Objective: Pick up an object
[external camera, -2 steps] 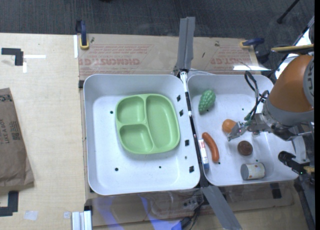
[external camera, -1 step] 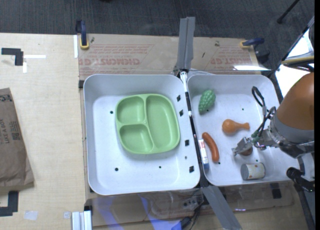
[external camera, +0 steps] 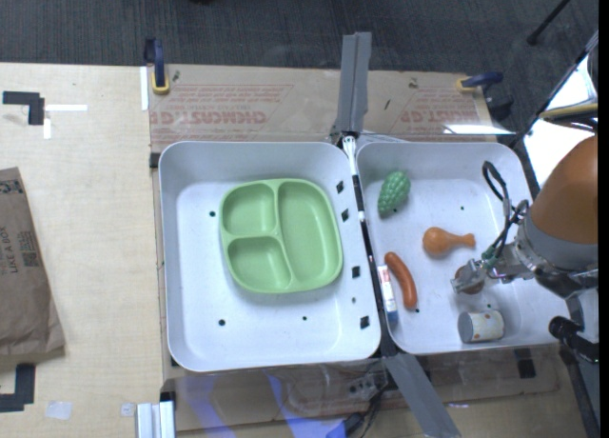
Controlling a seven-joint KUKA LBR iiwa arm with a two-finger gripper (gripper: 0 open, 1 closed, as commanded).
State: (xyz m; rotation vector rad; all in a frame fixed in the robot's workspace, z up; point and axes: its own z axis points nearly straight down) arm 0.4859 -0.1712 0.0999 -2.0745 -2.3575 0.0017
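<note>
Nothing is picked up yet: the gripper (external camera: 469, 279) hangs low in the right bin (external camera: 447, 165) between the orange drumstick (external camera: 445, 241) and the small cup (external camera: 481, 325), whether spread or pinched I cannot tell

From my remote seat, the arm (external camera: 571, 208) runs off the right edge, only its orange band and wrist in frame. The gripper (external camera: 469, 278) is too small to read (fingers included). The brown paper bag (external camera: 24, 265) is cut by the left edge.
</note>
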